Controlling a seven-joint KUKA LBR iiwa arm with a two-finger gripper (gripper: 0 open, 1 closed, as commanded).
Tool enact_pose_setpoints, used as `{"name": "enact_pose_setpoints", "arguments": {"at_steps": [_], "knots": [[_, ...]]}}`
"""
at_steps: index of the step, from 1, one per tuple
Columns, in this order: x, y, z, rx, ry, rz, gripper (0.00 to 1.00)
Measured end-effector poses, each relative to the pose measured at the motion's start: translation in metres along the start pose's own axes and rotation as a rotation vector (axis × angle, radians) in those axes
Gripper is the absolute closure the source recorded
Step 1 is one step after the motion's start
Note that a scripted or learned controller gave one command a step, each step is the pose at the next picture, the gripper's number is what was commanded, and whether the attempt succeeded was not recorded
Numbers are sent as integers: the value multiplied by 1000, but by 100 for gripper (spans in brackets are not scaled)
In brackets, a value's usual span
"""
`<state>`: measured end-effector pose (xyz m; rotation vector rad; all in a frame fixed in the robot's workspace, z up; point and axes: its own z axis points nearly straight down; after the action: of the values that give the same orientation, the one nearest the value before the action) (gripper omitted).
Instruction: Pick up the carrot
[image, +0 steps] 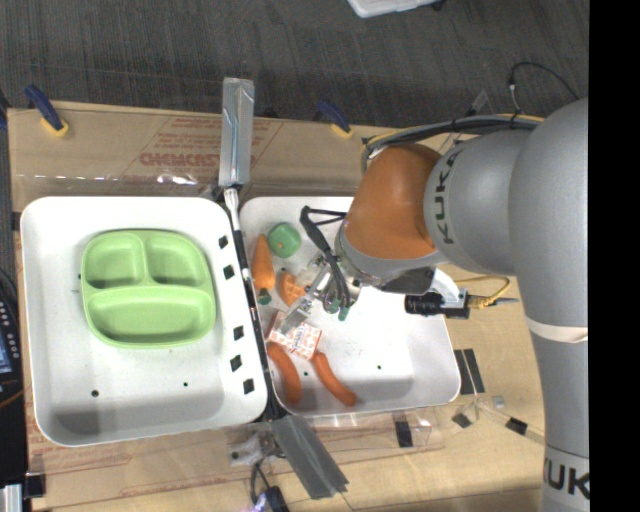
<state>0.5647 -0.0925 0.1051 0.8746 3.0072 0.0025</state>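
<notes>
In the crowded right bin (440, 350), my gripper (318, 290), whose state I can't tell, risks snagging neighbours beside the carrot (262, 266).

A green three-compartment plastic plate (148, 285) lies in the left shallow white bin (60, 400). The long orange carrot (262, 268) lies in the right shallow white bin (420, 350), against its left wall.

the gripper (318, 292) is seen low in the right bin (420, 345), just beside the carrot (262, 268); a green divided plate (150, 287) is held in the left bin (60, 330)

orange carrot (262, 266), green stem end, lying along right bin's left wall.
</notes>
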Motion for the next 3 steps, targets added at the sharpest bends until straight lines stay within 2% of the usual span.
{"name": "enact_pose_setpoints", "arguments": {"at_steps": [1, 2, 3], "knots": [[-44, 4, 4, -4, -10, -576, 0], [-85, 2, -35, -4, 8, -1362, 0], [-78, -5, 6, -2, -5, -1417, 0]]}}
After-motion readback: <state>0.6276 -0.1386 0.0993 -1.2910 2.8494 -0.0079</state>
